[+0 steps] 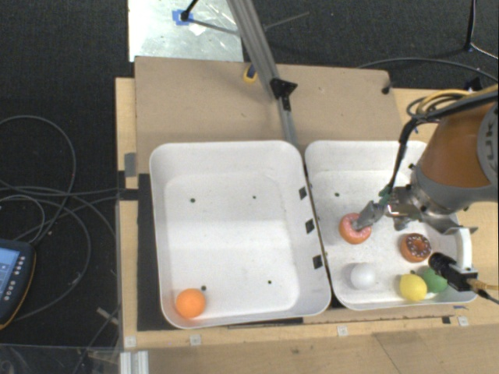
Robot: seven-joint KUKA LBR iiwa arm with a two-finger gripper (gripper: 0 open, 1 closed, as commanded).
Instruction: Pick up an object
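In the right bin (335, 166) lie a pink ring-shaped donut (352, 231), a white ball (362, 276), a brown sprinkled donut (415, 247), a yellow lemon-like piece (412, 287) and a green piece (435, 281). My gripper (367, 218) reaches in from the right, and its tip is down at the top right edge of the pink donut. The tip hides part of that donut. An orange ball (189, 303) rests in the front left corner of the left bin (226, 158).
A slanted grey pole (261, 45) crosses the back of the bench and ends near the gap between the bins. Black clips (309, 226) sit along the shared bin walls. The arm's orange-banded wrist (456, 162) hangs over the right bin's right side.
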